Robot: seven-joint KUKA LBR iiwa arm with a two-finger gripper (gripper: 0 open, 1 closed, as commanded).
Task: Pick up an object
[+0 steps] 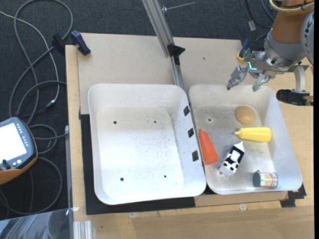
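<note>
- Reaching in from the right, end effector above the right bin's far rim.
- Fingers spread apart, gripping nothing.
- Poised beyond the round tan ball.

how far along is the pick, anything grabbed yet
Nothing is picked yet. The end effector hangs open over the right bin's far rim, with nothing between its fingers. The round tan object lies nearest below it. Descent, grasp and lift all remain.
</note>
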